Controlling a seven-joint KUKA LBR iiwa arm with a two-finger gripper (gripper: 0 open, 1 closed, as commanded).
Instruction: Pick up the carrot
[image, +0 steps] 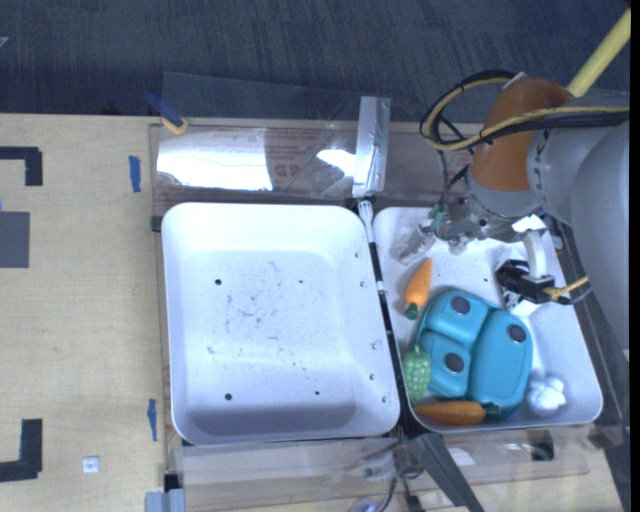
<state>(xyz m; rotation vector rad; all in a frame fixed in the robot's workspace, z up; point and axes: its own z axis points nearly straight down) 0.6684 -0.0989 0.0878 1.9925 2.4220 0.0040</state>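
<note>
Reaching in from the right, the grey arm (595, 190) bends over the far end of the right bin (575, 335), with its orange band (515, 135) just above the wrist. The gripper (445, 228) hangs low over the bin's far left corner, close to the wall shared with the left bin (270, 310). Its metal parts blur together against the white floor, so it cannot be told whether it stands wide, narrow or closed, nor what it touches. The carrot (419, 282) lies on the floor of the right bin just below the gripper in the view, near it, with a strip of white floor between the two. It lies at a slant by the bin's left wall, with its orange body toward the gripper and its paler, greenish end pointing away. Just beside that end starts a blue toy (478, 355), a big moulded shape with two dark holes in its left half, filling the middle of the bin. A knobbly green thing (416, 373) sits against the toy's left side, touching it. An orange piece (450, 411) lies flat along the toy's near edge, by the near wall. A white lump (546, 397) sits in the near right corner, just beside the toy. Faint bluish scuffs and a few dark dots mark the left bin's floor. Both bins sit on a pale wooden tabletop (70, 300), which carries black marks (30, 165) and blue tape (135, 172) at its left. A clear sheet (260, 160) stands behind the left bin.
</note>
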